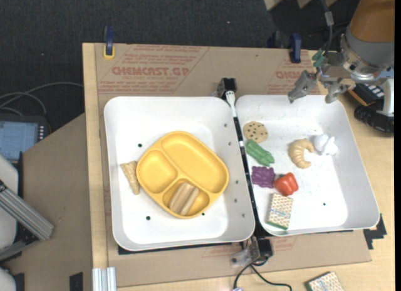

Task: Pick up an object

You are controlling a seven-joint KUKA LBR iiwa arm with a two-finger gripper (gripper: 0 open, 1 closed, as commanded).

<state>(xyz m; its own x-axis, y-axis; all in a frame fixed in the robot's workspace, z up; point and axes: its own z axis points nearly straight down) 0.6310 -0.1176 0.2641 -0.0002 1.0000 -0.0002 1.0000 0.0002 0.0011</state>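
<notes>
Camera view looks down on two white bins. One bin (119, 158) holds a yellow plate (182, 172) with a bun (183, 197) in it, and a cracker (131, 176) lies just beside the plate. The other bin (351, 177) holds small toy foods: a cookie (255, 131), a green pod (259, 153), purple grapes (263, 176), a red pepper (286, 184), a croissant (301, 152), a white lump (324, 144) touching the croissant, and a little box (280, 211). The gripper (316, 87) hangs over the far edge of this bin, above the toys and well apart from them. Its two fingers are spread apart and hold nothing. The croissant looks like a good pick. It seems light and hard, maybe a bit slick, and not easy to break. I would pinch it across its fat middle, where the fingers can close on both sides. The white lump sits very close, so a finger might bump it.
</notes>
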